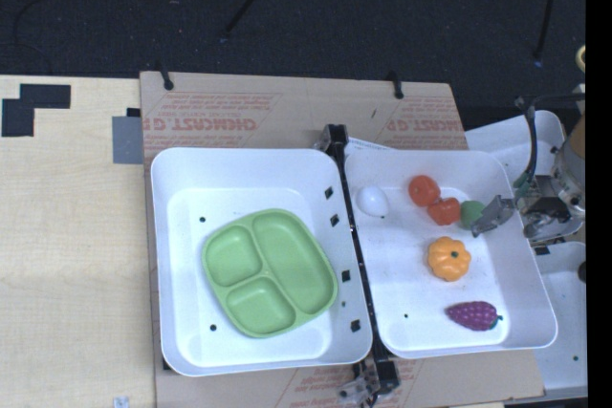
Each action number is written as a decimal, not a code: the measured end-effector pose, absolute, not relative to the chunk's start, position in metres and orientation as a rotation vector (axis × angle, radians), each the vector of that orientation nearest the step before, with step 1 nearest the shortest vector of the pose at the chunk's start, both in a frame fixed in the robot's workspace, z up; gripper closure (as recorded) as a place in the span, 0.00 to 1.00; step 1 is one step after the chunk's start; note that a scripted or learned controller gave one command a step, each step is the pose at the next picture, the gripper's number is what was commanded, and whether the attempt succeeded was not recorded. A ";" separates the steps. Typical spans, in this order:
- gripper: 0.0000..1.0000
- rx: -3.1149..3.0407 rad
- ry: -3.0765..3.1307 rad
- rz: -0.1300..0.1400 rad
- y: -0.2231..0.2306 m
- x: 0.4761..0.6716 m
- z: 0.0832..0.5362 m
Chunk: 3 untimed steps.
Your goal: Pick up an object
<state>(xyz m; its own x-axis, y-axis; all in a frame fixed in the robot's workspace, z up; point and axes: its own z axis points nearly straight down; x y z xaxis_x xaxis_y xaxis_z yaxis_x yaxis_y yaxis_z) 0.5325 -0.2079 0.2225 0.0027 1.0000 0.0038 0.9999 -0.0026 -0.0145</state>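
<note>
where the bench [67,234] carries both bins side by side, the items run from biggest to smallest:

left bin [177,177]: white and shallow, at the 9 o'clock side of the pair.
right bin [516,325]: white, at the 3 o'clock side, touching the left bin along a black clipped seam.
green tray [270,273]: three compartments, lying flat in the left bin, turned at a slant.
gripper [499,215]: reaching in over the right bin's 3 o'clock rim — whether it is parted or closed cannot be told, and nothing shows between its tips.
orange pumpkin [448,259]: mid-bin, at 6 o'clock from the red pieces.
purple grapes [472,314]: near the bin's 5 o'clock corner.
red pieces [432,200]: two, touching, toward 12 o'clock.
white egg [372,200]: at 9 o'clock from the red pieces.
green piece [470,211]: just beside the gripper — touching the lower red piece.
</note>
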 end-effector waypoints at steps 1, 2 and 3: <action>0.00 -2.219 -2.220 0.002 -0.208 0.535 0.229; 0.00 -2.215 -2.217 0.005 -0.202 0.539 0.166; 0.00 -2.217 -2.218 -0.009 -0.208 0.539 0.113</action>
<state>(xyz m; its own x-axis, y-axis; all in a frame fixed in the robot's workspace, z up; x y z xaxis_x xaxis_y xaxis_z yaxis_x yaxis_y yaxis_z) 0.5386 -0.2085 0.1127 -0.0006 1.0000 0.0081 1.0000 0.0006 0.0002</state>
